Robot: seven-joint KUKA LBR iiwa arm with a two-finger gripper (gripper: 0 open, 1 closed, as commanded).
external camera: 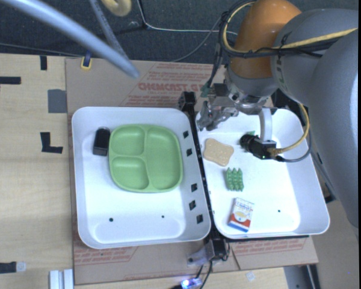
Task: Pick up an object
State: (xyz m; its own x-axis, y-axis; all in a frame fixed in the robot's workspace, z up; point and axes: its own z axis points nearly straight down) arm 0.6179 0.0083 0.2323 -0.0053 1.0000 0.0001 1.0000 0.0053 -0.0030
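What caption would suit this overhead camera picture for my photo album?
Robot arm's hand hovers over the right bin above a tan slice; a green divided plate fills the left bin.

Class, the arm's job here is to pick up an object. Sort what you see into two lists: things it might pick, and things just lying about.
Might be picked, right bin:
tan slice of toast
green studded block
small red and white carton
gripper, above the toast

Lying about, left bin:
green divided plate
small black block

Tan slice (218, 152): flat, right bin, near its left wall.
Green block (233, 178): studded, flat, bin centre.
Small carton (241, 214): white, red-blue, lying toward front edge.
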